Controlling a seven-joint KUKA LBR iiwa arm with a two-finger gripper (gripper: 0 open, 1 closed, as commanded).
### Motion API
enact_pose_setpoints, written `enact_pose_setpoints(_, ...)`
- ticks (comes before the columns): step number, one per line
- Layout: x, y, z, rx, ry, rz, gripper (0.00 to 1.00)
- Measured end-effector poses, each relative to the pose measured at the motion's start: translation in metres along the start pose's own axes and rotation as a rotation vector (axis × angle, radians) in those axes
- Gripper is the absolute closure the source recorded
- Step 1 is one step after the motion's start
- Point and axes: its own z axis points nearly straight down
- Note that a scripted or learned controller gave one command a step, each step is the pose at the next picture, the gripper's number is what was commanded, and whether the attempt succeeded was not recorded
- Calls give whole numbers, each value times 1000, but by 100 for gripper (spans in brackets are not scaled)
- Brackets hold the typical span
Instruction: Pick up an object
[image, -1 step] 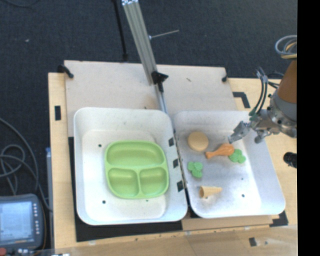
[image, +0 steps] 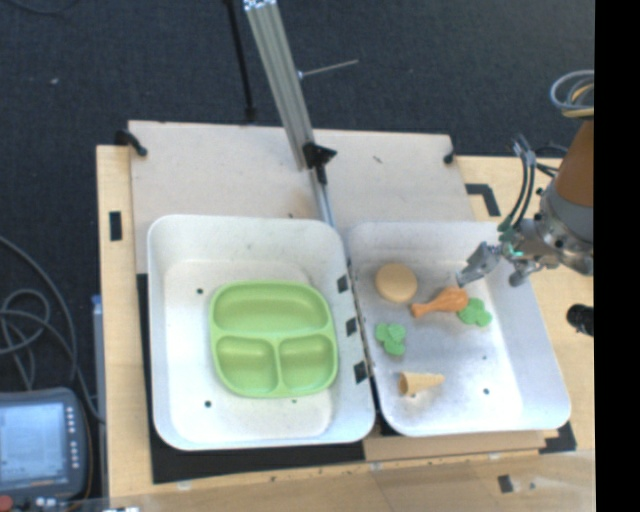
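Note:
The right bin (image: 520, 380) holds several small toys. A tan round bun (image: 396, 282) lies near its left wall. An orange carrot-shaped piece (image: 440, 304) lies in the middle, with a green leafy piece (image: 475, 314) at its right end. Another green piece (image: 391, 338) and a small cone (image: 420, 382) lie nearer the front. My gripper (image: 498, 270) hangs over the bin's upper right part, just above and right of the carrot. It is open, and nothing sits between its fingers (image: 478, 265).
The left bin (image: 180, 260) holds a light green divided plate (image: 272, 337). A slanted metal pole (image: 285, 85) rises from the back between the bins. A beige board (image: 230, 170) lies behind both bins.

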Motion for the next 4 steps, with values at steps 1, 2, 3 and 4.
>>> enact_pose_setpoints(1, -1, 1, 42, 5, -1, 3, 0)
enact_pose_setpoints(2, 1, 6, 86, 4, -1, 4, 0)
enact_pose_setpoints(3, -1, 7, 136, -1, -4, 4, 0)
enact_pose_setpoints(4, -3, 8, 122, -7, -4, 8, 100)
